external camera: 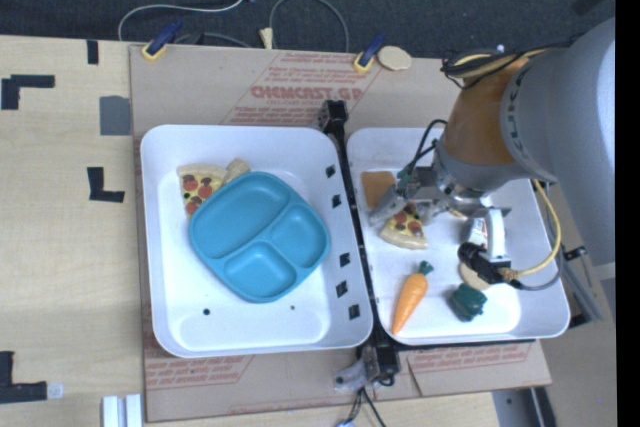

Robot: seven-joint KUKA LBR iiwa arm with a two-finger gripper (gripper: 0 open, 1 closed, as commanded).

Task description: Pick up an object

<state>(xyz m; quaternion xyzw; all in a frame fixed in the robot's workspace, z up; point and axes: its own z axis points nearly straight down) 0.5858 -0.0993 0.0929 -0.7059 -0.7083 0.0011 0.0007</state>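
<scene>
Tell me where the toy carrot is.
The toy carrot lies in the right bin, near its front edge, below the pizza slice and left of the dark green toy.

Arm (560,115) comes in from the right edge of the bench, grey link up top, orange band (480,120) just above the wrist. Wrist angled down-left over the right bin (545,315), near its left wall. Gripper (400,205) sits low inside that bin, towards its back-left corner.

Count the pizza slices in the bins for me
2. One pizza slice lies in the left bin, partly under the blue plate. The other is in the right bin, by the claw. The arm may hide more.
</scene>
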